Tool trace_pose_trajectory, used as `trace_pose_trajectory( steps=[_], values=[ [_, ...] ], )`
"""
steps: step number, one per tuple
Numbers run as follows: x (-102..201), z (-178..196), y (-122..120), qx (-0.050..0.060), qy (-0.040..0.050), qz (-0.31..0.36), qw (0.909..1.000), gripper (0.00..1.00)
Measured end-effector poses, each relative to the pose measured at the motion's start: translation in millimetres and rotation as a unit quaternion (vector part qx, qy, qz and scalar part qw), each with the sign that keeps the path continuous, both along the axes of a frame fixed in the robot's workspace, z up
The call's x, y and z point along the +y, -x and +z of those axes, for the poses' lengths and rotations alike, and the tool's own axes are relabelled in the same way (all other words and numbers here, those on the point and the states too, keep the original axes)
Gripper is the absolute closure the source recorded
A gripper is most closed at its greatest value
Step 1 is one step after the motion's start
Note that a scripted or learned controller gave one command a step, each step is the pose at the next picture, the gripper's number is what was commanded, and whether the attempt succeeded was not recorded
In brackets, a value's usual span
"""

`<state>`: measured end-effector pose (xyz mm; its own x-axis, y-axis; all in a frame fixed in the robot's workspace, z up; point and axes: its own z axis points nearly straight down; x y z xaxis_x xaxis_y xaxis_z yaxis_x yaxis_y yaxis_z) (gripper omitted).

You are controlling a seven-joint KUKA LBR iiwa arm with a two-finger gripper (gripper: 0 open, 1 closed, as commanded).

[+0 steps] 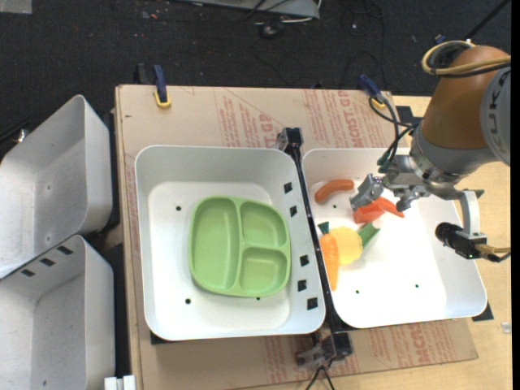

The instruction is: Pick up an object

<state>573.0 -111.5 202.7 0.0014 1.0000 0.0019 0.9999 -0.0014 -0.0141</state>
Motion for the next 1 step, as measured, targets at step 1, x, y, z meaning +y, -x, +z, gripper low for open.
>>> trace_pose_trajectory(
  steps=[1],
  values=[
    [0.1, 7.6, -2.9, -0.007, 0.0007, 0.001, 1.0000, 0.00]
  ],
)
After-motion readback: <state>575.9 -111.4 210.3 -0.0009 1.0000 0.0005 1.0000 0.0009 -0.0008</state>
